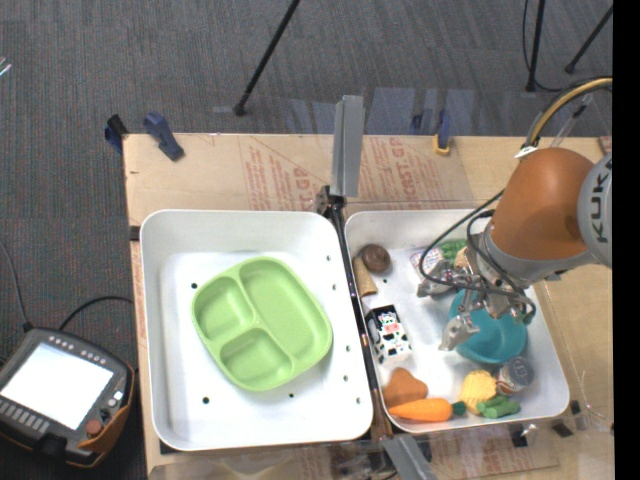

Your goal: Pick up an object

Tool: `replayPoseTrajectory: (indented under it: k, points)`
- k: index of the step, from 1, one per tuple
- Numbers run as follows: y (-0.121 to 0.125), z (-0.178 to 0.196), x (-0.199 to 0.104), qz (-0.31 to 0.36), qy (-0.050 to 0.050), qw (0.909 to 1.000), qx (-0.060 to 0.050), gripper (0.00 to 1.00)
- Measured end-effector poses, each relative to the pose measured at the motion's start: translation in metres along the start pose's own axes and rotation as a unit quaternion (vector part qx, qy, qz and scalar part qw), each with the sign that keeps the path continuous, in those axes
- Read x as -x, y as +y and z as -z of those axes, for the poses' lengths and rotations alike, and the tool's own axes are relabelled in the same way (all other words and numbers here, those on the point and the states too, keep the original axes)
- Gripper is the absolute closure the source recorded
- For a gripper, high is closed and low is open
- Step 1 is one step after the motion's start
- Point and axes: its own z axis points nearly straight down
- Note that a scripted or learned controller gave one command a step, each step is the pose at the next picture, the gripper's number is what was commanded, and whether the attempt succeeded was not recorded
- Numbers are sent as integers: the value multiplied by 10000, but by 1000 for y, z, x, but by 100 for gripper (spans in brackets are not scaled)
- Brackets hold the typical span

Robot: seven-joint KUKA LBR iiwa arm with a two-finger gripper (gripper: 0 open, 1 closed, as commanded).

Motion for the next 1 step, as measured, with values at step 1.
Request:
replayPoseTrajectory:
  k: [1]
  points:
    - [-46,-11,-23,164,31,9999,5,0]
